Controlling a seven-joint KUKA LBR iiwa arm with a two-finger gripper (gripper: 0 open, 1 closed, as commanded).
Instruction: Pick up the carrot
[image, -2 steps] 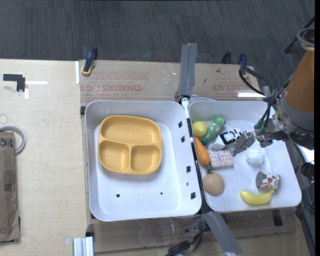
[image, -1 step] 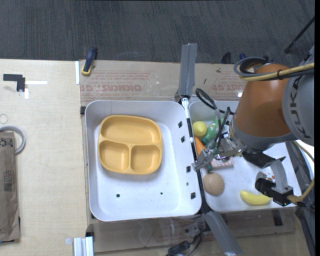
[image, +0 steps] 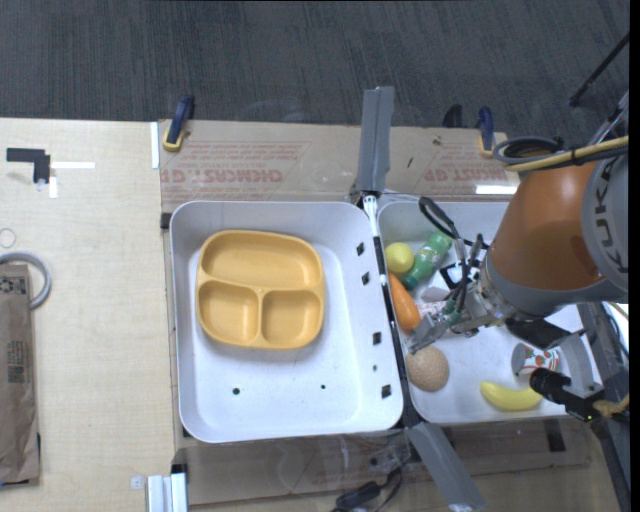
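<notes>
Overhead view of two white bins side by side. The left bin (image: 200, 400) holds a yellow divided plate (image: 262, 288). In the right bin (image: 455, 405), the carrot (image: 404, 303) lies against the left wall, tilted, just below a lemon (image: 399, 258) and a green bottle (image: 427, 256). A brown ball (image: 428, 369) sits just below the carrot, a banana (image: 510, 396) farther right. The gripper (image: 440, 325) hangs low just beside the carrot's lower end; whether it is released or clenched cannot be told. The likely risk: the wall and close neighbours crowd the carrot, so the tool may slip off it or catch the ball.
</notes>
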